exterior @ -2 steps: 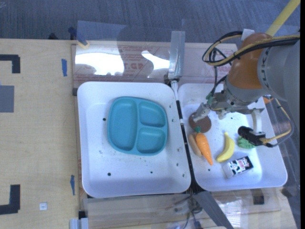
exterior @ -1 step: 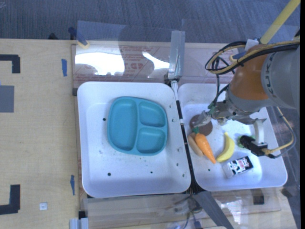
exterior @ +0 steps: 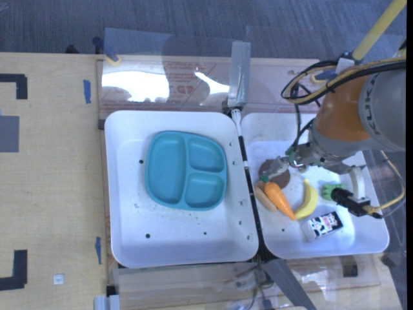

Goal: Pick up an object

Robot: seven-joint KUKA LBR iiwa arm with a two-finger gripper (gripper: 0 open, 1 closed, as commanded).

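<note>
Left bin holds a blue divided plate. Right bin holds a carrot, with a banana beside it and a small carton nearby. The gripper hangs just above the carrot; grip unclear.

Hand over carrot, rt bin.

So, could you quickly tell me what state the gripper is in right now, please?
Gripper: low in the right bin, over the brown item beside the carrot; open or shut cannot be told.
</note>
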